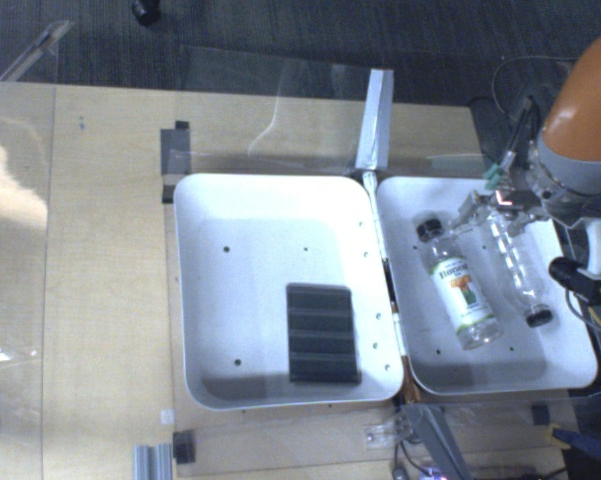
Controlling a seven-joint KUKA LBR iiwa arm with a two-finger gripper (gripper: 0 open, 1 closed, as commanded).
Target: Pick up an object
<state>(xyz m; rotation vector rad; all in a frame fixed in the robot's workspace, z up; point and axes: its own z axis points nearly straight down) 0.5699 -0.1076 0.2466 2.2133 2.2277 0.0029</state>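
Observation:
Two clear plastic bottles lie in the right bin [570, 368]. One bottle [462, 293] carries a white and orange label, and its black cap points to the far left. The other bottle [515, 263] is plain and lies beside it on the right, with its black cap toward the near edge. A black ribbed block [322, 333] rests in the left bin [240, 218], near the front. My gripper [502, 196] hangs over the far part of the right bin, just above the plain bottle's far end. Its tip is blurred against the clear plastic.
The grey wrist with the orange band [588, 93] fills the upper right corner. Black cables [580, 278] hang beside the right bin's right wall. A metal strip [374, 118] runs back from the gap between the bins. Wooden bench surrounds both bins.

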